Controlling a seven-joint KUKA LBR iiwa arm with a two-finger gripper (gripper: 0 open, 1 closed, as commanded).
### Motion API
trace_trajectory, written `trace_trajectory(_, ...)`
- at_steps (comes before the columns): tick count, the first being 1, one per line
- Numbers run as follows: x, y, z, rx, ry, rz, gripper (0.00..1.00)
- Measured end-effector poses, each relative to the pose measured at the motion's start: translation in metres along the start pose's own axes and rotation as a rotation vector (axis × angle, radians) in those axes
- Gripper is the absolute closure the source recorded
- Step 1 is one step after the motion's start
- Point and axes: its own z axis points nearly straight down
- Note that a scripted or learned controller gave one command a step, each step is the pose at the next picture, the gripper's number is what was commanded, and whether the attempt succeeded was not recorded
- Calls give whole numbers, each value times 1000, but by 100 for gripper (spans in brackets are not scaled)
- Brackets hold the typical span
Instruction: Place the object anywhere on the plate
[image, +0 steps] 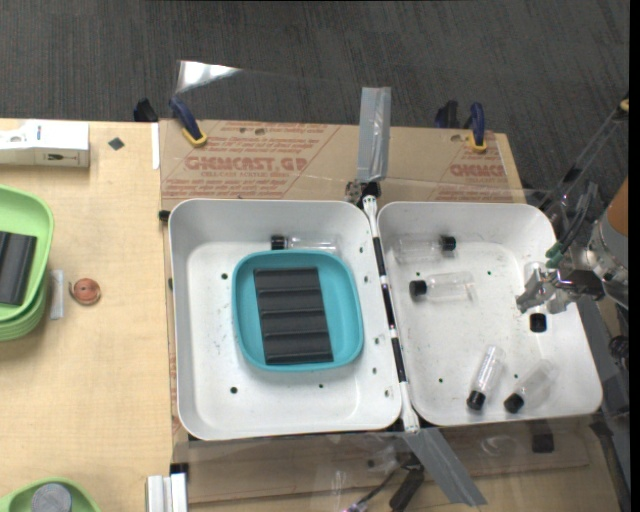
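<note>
A teal plate (248, 300) is seen resting in the left bin (200, 400), and a dark ridged insert (292, 315) is laid across its middle. Clear vials with black caps are scattered in the right bin (570, 400): one vial (440, 243) is found near the far wall, a second vial (440, 288) is laid nearer the divider, a third vial (483, 373) is tilted toward the near edge, and a fourth vial (528, 390) is placed just beside it. The gripper (545, 290) is positioned over the right bin's right side, with a black cap (538, 322) seen just below it. Whether the gripper is parted or closed cannot be told, and nothing can be confirmed as held.
</note>
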Motion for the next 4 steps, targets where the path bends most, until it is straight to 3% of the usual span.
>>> trace_trajectory(1,0,0,0,0,0,0,0)
trace_trajectory(2,-16,24,-127,1,-2,116,0)
trace_trajectory(3,-7,90,-175,3,-2,145,0)
trace_trajectory(4,11,156,-225,2,-2,282,0)
